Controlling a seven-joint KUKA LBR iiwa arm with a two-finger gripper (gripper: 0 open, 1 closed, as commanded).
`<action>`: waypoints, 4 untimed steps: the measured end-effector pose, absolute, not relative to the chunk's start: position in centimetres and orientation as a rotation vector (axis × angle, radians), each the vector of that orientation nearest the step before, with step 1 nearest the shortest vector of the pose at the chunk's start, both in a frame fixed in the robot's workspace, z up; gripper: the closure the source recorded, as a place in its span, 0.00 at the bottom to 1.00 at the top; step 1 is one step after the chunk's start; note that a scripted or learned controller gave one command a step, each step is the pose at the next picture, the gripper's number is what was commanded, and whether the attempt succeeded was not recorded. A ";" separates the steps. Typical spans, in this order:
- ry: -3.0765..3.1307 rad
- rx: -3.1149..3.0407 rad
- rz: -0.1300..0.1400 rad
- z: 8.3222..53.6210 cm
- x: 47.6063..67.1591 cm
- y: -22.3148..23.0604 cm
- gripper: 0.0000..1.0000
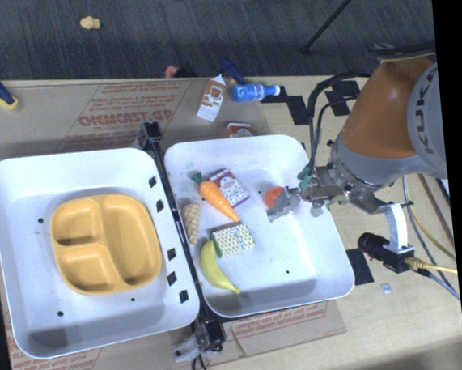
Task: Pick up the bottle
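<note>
**Bottle outside the bins, tool over the right bin**

Bottle [255, 92] lies on its side on the surface [85, 105], beyond the far rim of the right bin [320, 269] and near that bin's far right corner; it is small, blue in the body, with a paler, whitish end pointing right; nothing touches it. Just left of it on the surface lies a small white and brown carton [211, 99], and a small reddish packet [238, 128] sits against the bin's far rim.

The tool [285, 201] hangs above the right bin near its right edge, well apart from the bottle; a small orange-red object [273, 195] and a grey piece show at its tip, but whether its fingers are spread or pressed together I cannot tell.

Inside the right bin lie a carrot [216, 199] beside a dark red carton [231, 186], a patterned green and white block [233, 239], a banana [214, 267] toward the near left corner, and a corn cob [192, 222] along the left wall; the left bin [11, 185] holds a yellow divided plate [106, 242].
</note>
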State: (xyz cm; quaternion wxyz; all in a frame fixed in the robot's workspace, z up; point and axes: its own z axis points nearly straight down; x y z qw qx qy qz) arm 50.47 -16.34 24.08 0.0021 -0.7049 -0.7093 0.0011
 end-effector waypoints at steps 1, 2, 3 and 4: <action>-2.230 -2.204 0.005 25.1 50.5 -16.3 1.00; -2.649 -1.683 0.002 20.5 47.6 -21.1 1.00; -2.773 -1.479 0.001 21.2 47.7 -21.1 1.00; -2.974 -1.021 0.002 21.8 47.7 -21.1 1.00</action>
